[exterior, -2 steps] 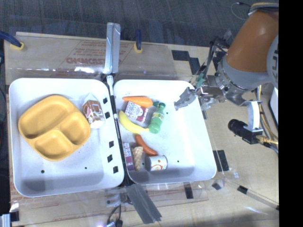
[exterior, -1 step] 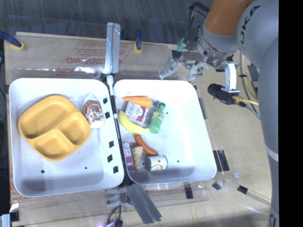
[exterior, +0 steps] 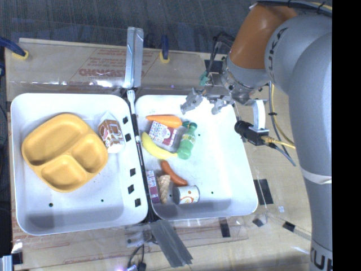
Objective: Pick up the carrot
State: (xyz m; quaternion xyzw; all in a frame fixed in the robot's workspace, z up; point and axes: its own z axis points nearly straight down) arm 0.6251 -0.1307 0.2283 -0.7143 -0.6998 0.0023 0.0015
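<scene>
The carrot [exterior: 164, 119] is orange and lies flat near the far left corner of the right bin [exterior: 225, 162], just above a maroon packet [exterior: 162, 133]. My gripper [exterior: 204, 104] hangs over the far edge of that bin, a short way right of the carrot and above it. Its two grey fingers [exterior: 189, 102] are spread apart and open, with nothing between them. The carrot's right tip sits close to the left finger in the view, but they are apart.
In the right bin around the carrot lie a banana [exterior: 153, 145], a green bottle [exterior: 187, 141], a red-orange sausage [exterior: 174, 174], a can [exterior: 186, 195] and a snack bar [exterior: 151, 182]. The left bin [exterior: 34, 208] holds a yellow divided plate [exterior: 65, 150] and a brown packet [exterior: 111, 134].
</scene>
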